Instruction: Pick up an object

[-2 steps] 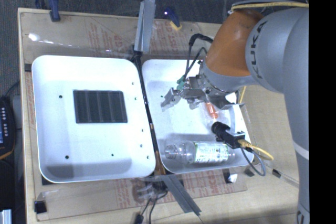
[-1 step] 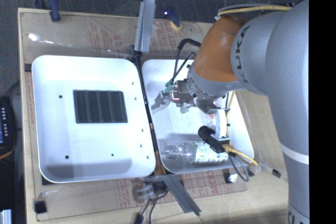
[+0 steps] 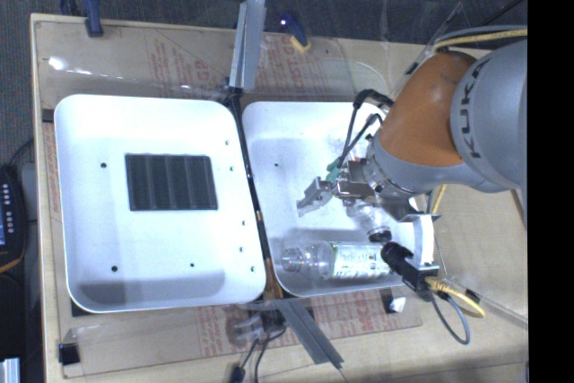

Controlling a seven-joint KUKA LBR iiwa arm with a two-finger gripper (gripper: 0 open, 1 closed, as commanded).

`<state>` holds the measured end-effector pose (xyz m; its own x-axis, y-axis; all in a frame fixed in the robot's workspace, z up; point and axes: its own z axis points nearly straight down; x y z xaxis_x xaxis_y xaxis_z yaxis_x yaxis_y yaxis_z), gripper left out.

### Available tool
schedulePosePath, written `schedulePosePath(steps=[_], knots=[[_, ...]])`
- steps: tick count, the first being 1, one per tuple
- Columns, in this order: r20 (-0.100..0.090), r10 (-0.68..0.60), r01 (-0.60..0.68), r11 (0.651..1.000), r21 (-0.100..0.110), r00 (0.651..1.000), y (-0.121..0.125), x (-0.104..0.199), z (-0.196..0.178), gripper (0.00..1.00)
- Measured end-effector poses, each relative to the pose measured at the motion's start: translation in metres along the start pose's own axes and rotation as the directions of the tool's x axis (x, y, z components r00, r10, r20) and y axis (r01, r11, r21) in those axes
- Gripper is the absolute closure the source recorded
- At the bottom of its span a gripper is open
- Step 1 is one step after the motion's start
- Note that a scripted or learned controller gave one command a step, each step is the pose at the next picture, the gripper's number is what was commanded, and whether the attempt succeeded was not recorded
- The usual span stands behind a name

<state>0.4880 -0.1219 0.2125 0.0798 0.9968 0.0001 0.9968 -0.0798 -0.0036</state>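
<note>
Arm (image 3: 448, 126) is reaching in from the right, hanging the tool (image 3: 314, 193) over the middle of the right bin (image 3: 269, 130). Can't tell how it's set or whether it's carrying anything. Clear plastic bottle (image 3: 336, 261) is lying on its side against that bin's near wall, just near of the tool, so it's probably the target. Left bin (image 3: 81, 130) is holding only a dark ribbed panel (image 3: 170, 182).

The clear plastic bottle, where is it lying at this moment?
The bottle lies on its side in the right bin, along the bin's near edge. It is just below the gripper.
</note>
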Motion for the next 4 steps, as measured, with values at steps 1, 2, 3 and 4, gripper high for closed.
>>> schedulePosePath(steps=[1,2,3,4], knots=[[-0.001,-0.113,0.113,0.994,0.002,0.994,0.023,-0.001,0.045,0.0],[-0.002,-0.062,0.062,0.998,-0.001,0.998,-0.008,-0.034,0.121,0.0],[0.001,-0.119,0.119,0.993,-0.004,0.993,0.024,-0.084,0.064,0.0],[0.0,-0.155,0.155,0.988,-0.002,0.988,0.071,-0.083,0.059,0.0]])
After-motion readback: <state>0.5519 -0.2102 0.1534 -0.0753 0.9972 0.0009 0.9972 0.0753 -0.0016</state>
